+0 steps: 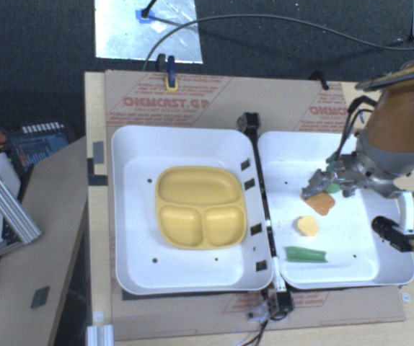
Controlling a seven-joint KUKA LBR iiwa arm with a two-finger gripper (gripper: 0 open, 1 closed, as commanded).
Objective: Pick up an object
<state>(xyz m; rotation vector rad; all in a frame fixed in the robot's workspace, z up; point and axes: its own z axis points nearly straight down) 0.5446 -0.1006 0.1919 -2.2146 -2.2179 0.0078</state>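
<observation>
In the right bin (pixel 358 265) lie three small things. An orange-brown piece (pixel 322 204) sits near the middle, a pale yellow round piece (pixel 307 226) is just below it, and a green pod (pixel 306 254) rests near the front wall. My gripper (pixel 318 189) reaches in from the right and hovers right over the upper edge of the orange-brown piece. A small green bit (pixel 333 188) shows beside the gripper; whether it is held I cannot tell.
The left bin (pixel 131 193) holds a yellow divided plate (pixel 200 206). A black divider with clips (pixel 259 193) runs between the bins. The arm's orange band (pixel 405 121) hangs over the right bin's far right corner.
</observation>
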